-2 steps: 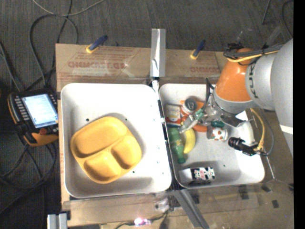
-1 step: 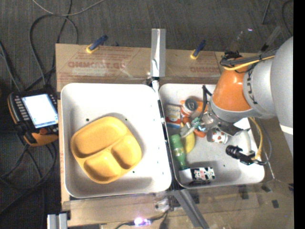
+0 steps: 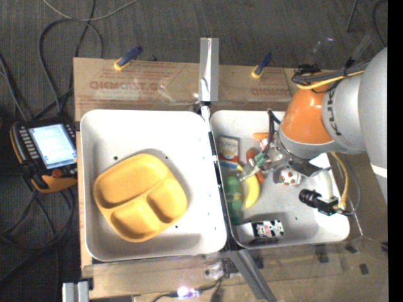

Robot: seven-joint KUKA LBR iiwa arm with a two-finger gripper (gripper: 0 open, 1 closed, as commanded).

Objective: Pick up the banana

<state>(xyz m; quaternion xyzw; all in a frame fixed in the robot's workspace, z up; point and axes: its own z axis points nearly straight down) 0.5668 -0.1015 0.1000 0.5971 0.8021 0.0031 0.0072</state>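
A rounded grey arm [image 3: 368,106] is showing a glossy orange band [image 3: 308,115], black lettering, yellow cable, and a small metal gripper [image 3: 263,162].

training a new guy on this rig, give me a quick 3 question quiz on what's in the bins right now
1. True or false: the yellow divided tray lies in the same bin as the banana.
2. Which lies nearest the front edge of the right bin?
A. the banana
B. the small black box
C. the white packet
3. Fill in: the claw sits above the ___ bin, close to the banana's upper end.

Key
1. False: the tray is in the left bin, the banana in the right one.
2. B
3. right
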